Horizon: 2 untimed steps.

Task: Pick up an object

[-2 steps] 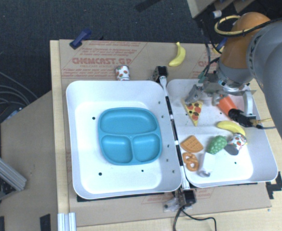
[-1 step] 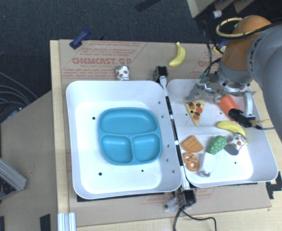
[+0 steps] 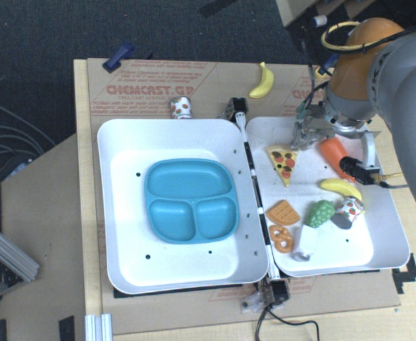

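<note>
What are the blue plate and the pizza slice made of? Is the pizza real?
The blue plate looks like smooth plastic: one even colour, with soft moulded edges around its three sections. The pizza slice is probably a plastic or rubber toy, not real: its colours are flat and bright, and its edges are clean.

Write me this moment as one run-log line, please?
arm: over right bin far corner | gripper: beside pizza slice, nothing seen held | left bin: blue tray | status: pick not done
</note>
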{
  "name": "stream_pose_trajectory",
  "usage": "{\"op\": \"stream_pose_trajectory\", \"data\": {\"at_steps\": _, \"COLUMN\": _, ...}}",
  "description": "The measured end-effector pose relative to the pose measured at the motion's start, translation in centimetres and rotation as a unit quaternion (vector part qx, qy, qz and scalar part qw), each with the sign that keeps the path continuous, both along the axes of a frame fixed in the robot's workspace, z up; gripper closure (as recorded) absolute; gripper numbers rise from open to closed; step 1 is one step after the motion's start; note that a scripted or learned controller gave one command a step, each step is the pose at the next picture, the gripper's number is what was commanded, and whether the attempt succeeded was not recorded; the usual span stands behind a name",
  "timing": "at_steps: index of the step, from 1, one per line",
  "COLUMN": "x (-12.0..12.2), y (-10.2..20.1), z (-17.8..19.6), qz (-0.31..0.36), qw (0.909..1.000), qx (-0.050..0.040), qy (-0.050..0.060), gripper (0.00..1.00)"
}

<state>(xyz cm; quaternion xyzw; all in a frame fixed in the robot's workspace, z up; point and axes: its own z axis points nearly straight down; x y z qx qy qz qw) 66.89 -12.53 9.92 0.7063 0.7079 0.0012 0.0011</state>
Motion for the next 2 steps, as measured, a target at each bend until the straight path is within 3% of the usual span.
{"op": "stream_pose_trajectory", "data": {"at_steps": 1, "x": -0.02, "y": 0.01, "z": -0.03, "qz": 0.000, "qw": 1.0000, "qx": 0.0001, "qy": 0.000, "gripper": 0.00}}
{"op": "stream_pose_trajectory", "data": {"at_steps": 2, "x": -0.03, "y": -0.10, "z": -1.03, "qz": 0.000, "qw": 1.0000, "qx": 0.0006, "qy": 0.000, "gripper": 0.00}}
